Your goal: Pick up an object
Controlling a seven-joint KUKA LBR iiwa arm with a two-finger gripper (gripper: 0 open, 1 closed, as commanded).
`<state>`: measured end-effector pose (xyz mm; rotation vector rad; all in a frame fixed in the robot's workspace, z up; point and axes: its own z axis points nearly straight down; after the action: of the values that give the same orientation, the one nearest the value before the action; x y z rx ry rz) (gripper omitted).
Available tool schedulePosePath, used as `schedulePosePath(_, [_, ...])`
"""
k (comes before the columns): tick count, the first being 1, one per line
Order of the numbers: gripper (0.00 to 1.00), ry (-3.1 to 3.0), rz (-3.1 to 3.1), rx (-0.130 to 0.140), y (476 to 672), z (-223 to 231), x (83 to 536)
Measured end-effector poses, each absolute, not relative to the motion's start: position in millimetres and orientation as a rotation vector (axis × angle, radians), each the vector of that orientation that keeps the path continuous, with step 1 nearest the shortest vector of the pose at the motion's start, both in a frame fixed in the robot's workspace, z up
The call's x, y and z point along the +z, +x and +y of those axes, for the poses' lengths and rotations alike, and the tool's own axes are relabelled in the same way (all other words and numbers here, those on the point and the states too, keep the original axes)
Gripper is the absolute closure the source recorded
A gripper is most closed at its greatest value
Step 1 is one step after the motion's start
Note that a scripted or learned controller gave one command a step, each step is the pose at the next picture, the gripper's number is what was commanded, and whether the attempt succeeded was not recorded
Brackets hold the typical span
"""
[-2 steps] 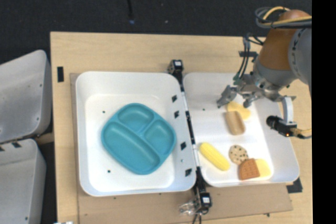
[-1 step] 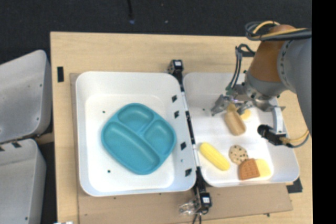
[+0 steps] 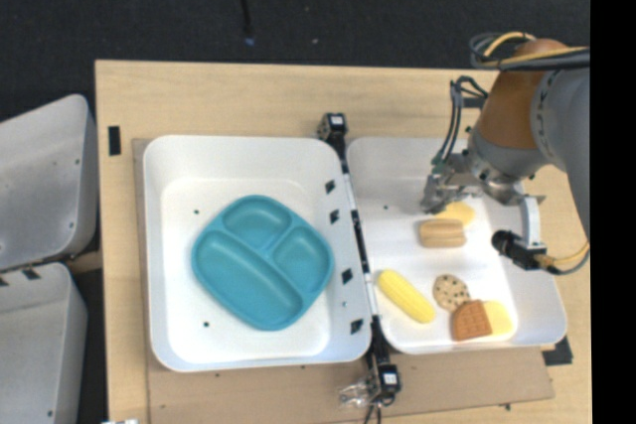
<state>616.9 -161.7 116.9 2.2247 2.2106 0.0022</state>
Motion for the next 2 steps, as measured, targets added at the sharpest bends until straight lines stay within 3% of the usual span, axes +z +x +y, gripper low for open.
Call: schedulePosePath(2, [1.00, 2.213, 2.219, 0.007, 630.7, -161, 228])
